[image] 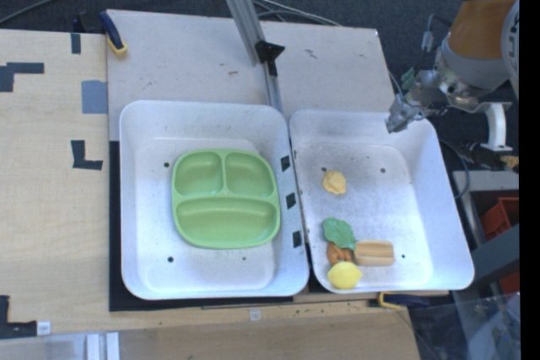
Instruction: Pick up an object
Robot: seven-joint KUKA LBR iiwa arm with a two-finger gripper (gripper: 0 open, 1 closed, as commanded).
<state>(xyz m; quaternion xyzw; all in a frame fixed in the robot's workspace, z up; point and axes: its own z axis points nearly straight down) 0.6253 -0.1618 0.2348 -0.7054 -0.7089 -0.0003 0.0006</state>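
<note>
On the surface (51,181), the right bin (439,181) holds a small yellow pastry (335,182), lying alone. The hand (396,120) hovers at the bin's far rim, grip unreadable; I'd descend squarely over it.

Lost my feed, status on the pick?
Gripper over right bin's far corner, nothing seen in it. Yellow piece alone mid-bin. Other items clustered at near edge. Path clear.

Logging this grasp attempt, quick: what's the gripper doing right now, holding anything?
Gripper: above the far right corner of the right bin, nothing seen held; open or shut cannot be told.
</note>
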